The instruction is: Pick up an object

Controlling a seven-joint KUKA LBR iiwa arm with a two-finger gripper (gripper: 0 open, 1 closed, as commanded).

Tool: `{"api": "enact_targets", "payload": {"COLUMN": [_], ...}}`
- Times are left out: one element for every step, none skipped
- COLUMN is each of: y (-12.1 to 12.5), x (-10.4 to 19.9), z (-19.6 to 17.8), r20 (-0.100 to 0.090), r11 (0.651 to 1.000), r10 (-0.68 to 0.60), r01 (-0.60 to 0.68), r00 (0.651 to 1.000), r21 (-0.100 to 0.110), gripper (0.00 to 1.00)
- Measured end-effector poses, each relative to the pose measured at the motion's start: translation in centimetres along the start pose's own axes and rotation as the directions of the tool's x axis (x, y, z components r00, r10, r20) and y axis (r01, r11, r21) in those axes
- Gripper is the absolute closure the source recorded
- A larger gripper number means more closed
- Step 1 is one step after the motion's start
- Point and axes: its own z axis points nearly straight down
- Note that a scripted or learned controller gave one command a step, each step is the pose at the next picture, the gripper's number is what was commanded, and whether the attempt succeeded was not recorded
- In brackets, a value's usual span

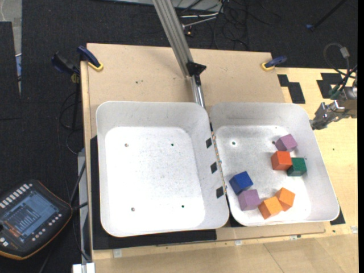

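Two white bins sit side by side on the wooden surface [148, 78]. Left bin [114, 118] shows only bare speckled floor. Right bin [250, 118] holds seven small blocks, all toward its right and near side: a purple block [286, 142] farthest back, an orange-red block [281, 160] just in front of it and touching a green block [297, 166] on its right. Nearer the front, a blue block [242, 181] sits beside a second purple block [248, 199]; two orange blocks [270, 207] [286, 198] lie close together to the right of that. Gripper [319, 120] hangs at the right bin's far right rim, outside the bin, well apart from the blocks; fingers too small and blurred, cannot tell their state
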Motion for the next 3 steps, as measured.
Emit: {"api": "enact_targets", "payload": {"y": [0.2, -1.1, -1.7], "x": [5.4, 11.0, 16.1], "z": [-0.1, 1.2, 1.3], "r20": [-0.005, -0.005, -0.005], "r11": [1.0, 1.0, 1.0], "r10": [-0.004, -0.004, -0.005], "r01": [0.004, 0.004, 0.005], "r00": [1.0, 1.0, 1.0], "r21": [0.006, 0.009, 0.008], "gripper": [1.0, 1.0, 1.0]}}
